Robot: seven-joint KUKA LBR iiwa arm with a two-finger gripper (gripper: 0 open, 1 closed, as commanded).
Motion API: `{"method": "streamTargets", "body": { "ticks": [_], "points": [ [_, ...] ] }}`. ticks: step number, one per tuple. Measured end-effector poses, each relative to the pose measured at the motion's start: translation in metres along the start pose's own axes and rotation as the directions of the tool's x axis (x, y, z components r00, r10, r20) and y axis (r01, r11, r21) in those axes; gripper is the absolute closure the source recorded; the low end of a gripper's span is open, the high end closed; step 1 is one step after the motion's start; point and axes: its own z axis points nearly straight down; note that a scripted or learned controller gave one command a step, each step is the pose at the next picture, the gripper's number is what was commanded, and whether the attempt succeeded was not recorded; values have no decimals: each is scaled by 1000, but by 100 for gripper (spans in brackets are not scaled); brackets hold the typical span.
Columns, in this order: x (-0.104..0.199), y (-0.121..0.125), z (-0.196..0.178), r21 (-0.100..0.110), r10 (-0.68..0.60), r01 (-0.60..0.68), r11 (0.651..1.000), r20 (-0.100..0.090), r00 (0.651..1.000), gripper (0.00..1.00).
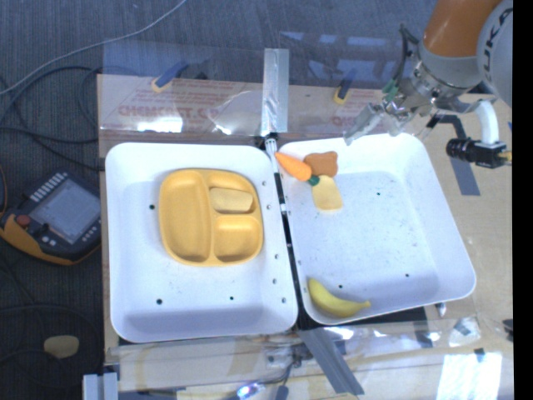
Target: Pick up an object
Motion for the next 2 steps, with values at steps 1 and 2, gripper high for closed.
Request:
{"method": "streamTargets", "body": {
  "ticks": [1,2],
  "points": [
    [1,-1,148,3,-133,133,991,-3,991,0],
    [13,7,178,-7,-34,34,999,5,999,0]
  ]
}}
